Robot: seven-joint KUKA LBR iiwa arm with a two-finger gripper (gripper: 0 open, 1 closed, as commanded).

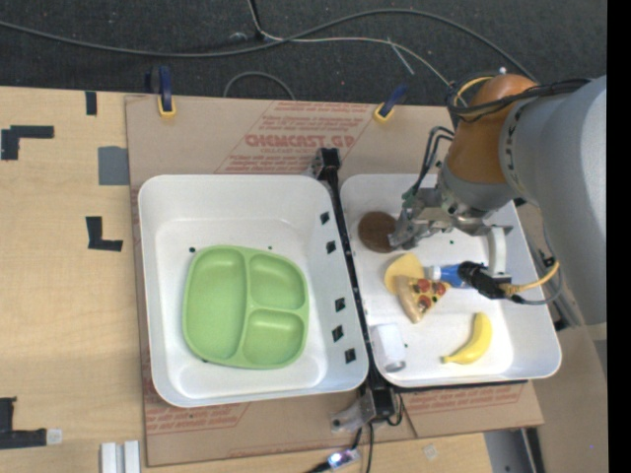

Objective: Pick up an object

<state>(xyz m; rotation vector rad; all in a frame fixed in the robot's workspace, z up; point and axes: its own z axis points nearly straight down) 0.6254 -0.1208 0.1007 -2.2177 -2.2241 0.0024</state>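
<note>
My gripper [406,235] hangs low over the right bin [527,358], at its back left part. Its tips sit at the right edge of a brown round thing [374,231]; whether they touch it I cannot tell. Just in front of the gripper lies a yellow pizza slice [412,286] with red toppings. A banana [472,342] rests near the bin's front right. A small white cup-like thing [386,341] lies at the front left of that bin.
The left bin [158,264] holds a green divided plate [245,306]. A black divider [340,264] runs between the two bins. The arm's grey body and orange band [483,146] cover the right bin's back right part.
</note>
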